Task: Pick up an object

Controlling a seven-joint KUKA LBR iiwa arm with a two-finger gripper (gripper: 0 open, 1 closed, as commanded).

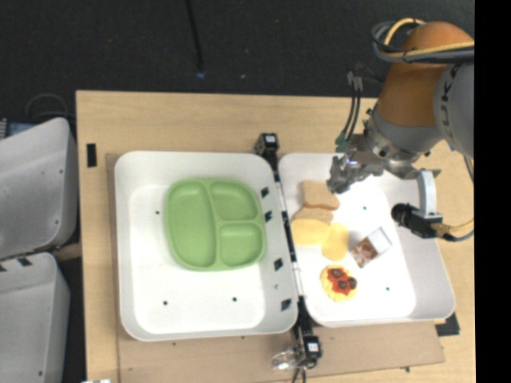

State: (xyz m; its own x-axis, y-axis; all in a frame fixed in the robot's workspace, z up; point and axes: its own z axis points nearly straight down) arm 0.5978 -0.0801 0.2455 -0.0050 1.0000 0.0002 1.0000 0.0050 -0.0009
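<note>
**Gripper low over the right bin's far-left corner**

Camera view: 2 white bins sit side by side. The left bin point(144, 309) holds a green divided plate point(214, 223). In the right bin point(423, 294), the gripper point(342, 175) hangs just above a tan bread slice point(318, 195); its opening cannot be told. Nearer than the bread lie 2 yellow pieces point(321, 234), a small brown-and-white packet point(370, 247) and a pizza-like toy point(339, 282).
</note>
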